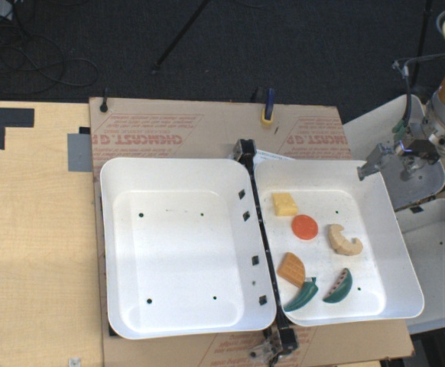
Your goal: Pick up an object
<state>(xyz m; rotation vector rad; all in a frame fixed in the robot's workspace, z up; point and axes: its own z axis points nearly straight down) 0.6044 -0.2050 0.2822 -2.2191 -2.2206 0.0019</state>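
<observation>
Grey two-finger gripper [375, 164] outside right white bin [391, 228], finger state cannot be told, round red disc [305, 227] beside yellow block [285, 204], tan curved piece [345, 241] nearby.

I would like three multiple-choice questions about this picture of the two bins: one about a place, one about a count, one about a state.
1. In which bin do the toy objects lie?
A. the left bin
B. the right bin
C. both bins

2. How many objects lie in that bin?
A. three
B. six
C. nine

3. How does the red disc lie?
A. apart from the other objects
B. under the yellow block
C. on the bin's rim

Answers: 1 B, all lie in the right bin. 2 B, six separate pieces can be counted. 3 A, the red disc touches neither the yellow block nor any other object.
</observation>
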